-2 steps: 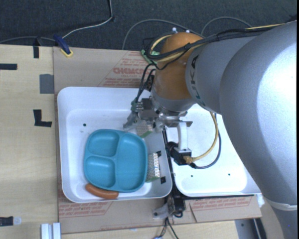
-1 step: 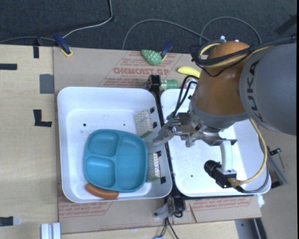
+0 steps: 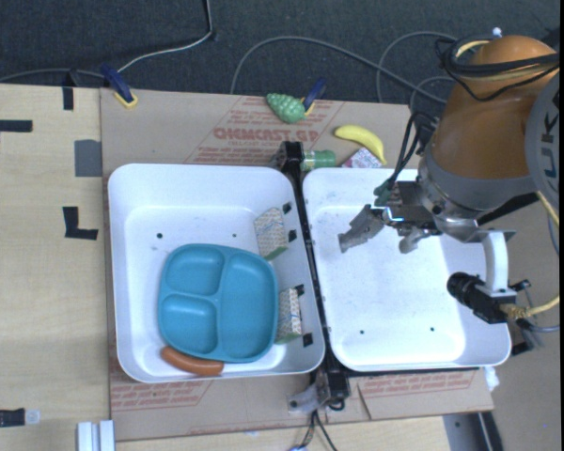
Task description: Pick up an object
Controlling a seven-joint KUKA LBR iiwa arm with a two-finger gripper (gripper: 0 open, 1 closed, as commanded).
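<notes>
Camera view. The gripper hangs over the upper left part of the right bin, carried by the grey and orange arm that reaches in from the right. Two fingers show as separate dark prongs, one pointing left toward the divider, the other lower and to its right; they stand spread apart, and nothing lies between them. The floor of the right bin beneath them is bare white.

The candidate objects all lie in the left bin, across the divider from the fingers. The blue sectioned plate sits low in that bin, well to the left and below the fingers. An orange sausage-shaped piece rests against the plate's lower edge, its long axis running roughly left to right. Two small patterned packets lie along the divider side: one nearly level with the fingers and nearest to them, another lower down, touching the plate's right rim.

On the cardboard behind the bins lie a banana and a green item, both outside the bins.

Judgement: no grasp is made yet. The deciding relation is leftward: every pickable thing lies left of the fingers, past the divider, the upper packet being the shortest reach.
</notes>
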